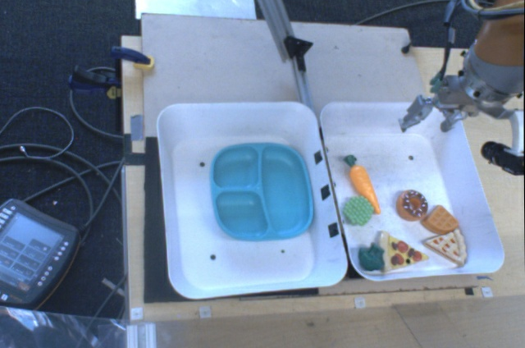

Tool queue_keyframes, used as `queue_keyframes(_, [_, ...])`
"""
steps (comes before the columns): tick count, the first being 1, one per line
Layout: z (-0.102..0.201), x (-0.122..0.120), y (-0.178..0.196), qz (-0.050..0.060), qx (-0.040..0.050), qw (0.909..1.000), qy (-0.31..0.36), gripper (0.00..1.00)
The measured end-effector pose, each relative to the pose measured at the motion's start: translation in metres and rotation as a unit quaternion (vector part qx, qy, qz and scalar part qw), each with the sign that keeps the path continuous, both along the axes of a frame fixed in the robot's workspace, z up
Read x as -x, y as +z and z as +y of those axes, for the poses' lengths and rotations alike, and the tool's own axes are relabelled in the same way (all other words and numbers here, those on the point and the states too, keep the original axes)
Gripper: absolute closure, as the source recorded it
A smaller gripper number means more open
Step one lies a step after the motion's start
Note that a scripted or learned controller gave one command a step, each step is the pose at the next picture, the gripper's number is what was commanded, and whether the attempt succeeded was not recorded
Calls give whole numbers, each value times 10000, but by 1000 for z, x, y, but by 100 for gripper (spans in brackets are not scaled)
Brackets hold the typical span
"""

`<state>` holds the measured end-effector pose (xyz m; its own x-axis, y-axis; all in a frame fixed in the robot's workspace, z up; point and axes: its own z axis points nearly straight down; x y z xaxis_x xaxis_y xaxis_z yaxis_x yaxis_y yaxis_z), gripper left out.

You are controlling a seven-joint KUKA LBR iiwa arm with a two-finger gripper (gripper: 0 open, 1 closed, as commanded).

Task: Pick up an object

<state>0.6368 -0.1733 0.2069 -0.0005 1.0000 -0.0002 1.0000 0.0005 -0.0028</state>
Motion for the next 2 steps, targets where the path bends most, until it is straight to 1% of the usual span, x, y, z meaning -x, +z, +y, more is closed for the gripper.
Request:
queue_keyframes(1, [-9, -5, -53, -1, 1, 10000, -3, 0])
queue_keyframes(2, [-15, 1, -100, 3, -1, 10000, -1, 0])
